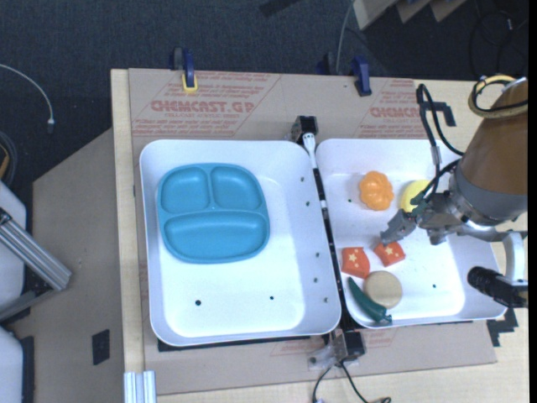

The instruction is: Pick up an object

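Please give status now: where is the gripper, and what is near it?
Gripper low in right white bin, above small red block; grasp unconfirmed. Second red block, orange round fruit, beige ball close around.

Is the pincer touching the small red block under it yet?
Cannot tell. In the camera view the pincer overlaps the top of the red block, but the slanted view shows neither contact nor gap.

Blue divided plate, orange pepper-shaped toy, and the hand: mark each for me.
blue divided plate [215,213], camera view, on the ridge between its compartments.
orange pepper-shaped toy [376,190], camera view, on its rounded body.
hand [396,231], camera view, midway between its fingertips.
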`<state>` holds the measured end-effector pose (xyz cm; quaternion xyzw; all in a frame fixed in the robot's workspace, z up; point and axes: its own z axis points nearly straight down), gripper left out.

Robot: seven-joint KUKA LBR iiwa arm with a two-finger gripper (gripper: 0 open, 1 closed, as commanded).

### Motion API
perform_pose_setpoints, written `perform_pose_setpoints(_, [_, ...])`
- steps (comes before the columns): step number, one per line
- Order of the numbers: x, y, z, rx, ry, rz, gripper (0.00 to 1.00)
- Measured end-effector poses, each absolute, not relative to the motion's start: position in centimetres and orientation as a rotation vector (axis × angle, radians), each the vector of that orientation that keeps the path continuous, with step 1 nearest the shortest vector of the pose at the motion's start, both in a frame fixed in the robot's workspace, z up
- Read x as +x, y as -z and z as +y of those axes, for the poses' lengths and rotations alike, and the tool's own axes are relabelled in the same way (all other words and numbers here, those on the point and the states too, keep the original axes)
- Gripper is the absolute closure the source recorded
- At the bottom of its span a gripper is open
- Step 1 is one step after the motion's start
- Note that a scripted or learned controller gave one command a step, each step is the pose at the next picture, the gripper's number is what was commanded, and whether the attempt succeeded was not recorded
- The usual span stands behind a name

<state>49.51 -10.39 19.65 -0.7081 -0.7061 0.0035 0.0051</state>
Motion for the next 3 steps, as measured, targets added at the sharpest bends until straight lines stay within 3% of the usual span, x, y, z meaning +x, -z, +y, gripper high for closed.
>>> perform_pose_setpoints(1, [49.8,-20.1,-10.4,-2.221,-0.001,-2.221,0.00])
perform_pose_setpoints(2, [50.0,-14.1,-9.7,-2.216,-0.006,-2.216,0.00])
perform_pose_setpoints(3, [50.4,-9.6,-9.7,-2.226,0.010,-2.223,0.00])
